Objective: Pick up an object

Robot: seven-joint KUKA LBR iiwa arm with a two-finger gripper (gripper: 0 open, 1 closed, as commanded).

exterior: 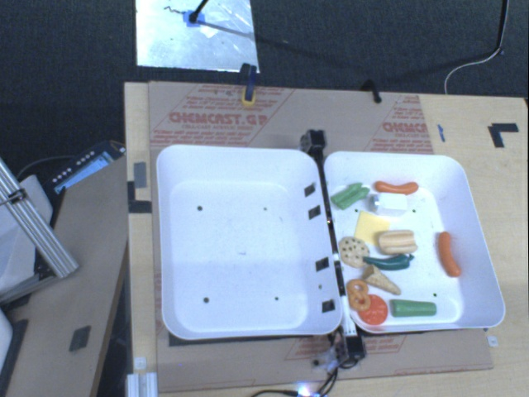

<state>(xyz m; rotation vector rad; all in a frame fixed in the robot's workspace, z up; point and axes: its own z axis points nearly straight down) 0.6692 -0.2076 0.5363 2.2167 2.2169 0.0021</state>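
The right bin [478, 222] holds several toy foods. A green pea pod [350, 195], an orange sausage [396, 188] and a white block [390, 204] lie at its far side. In the middle are a yellow cheese slice [371, 226], a hot dog bun [397, 241], a cookie [353, 251] and a dark green pepper [388, 262]. An orange carrot [448, 254] lies alone toward the right. Near the front sit a tan cone [382, 281], a pretzel [359, 292], a red tomato slice [373, 309] and a green cucumber [412, 308].
The left bin [240, 238] adjoins the right one along a black hinged divider [326, 222]. Behind the bins lie a blue-yellow clamp [247, 85] and a shiny sheet [196, 23]. An aluminium frame [33, 226] stands at the left.
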